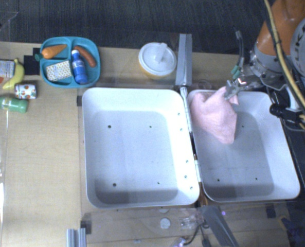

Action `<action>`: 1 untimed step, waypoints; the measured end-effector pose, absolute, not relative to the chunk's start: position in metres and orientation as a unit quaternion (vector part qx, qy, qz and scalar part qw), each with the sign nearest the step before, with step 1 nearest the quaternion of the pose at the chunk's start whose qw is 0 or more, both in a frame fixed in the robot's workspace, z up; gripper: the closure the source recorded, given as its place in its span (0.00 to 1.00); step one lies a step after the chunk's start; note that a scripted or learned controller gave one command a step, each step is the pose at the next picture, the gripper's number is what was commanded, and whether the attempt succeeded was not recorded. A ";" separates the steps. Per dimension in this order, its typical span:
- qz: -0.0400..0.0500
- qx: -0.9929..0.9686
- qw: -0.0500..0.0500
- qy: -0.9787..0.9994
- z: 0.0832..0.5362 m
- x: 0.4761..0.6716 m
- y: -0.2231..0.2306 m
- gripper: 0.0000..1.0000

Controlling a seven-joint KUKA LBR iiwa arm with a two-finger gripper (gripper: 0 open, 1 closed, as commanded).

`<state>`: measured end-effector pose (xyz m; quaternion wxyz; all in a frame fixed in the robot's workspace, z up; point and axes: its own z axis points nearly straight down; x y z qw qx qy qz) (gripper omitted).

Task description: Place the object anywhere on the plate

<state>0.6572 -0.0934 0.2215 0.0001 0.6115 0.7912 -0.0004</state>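
No lettering, brand or number can be read anywhere. The small red-and-white carton [0,68] at nine o'clock of the teal divided plastic tray [93,53] carries print too blurred to make out.

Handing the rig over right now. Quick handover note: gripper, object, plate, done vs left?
Gripper: at the back edge of the right bin, shut on a top corner of the pink cloth.
Pink cloth: hanging from that corner, draped down over the back left part of the right bin, beside the divider.
Plate: the blue divided plate sits on the bench left of the bins, behind the left bin, with toy food in its compartments.
Done: cloth gripped and partly lifted.
Left: carry it across the left bin to the plate and release. Grip is on a corner, so it may slip.
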 end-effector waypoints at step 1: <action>0.000 0.441 -0.001 0.897 0.216 0.657 -0.032 1.00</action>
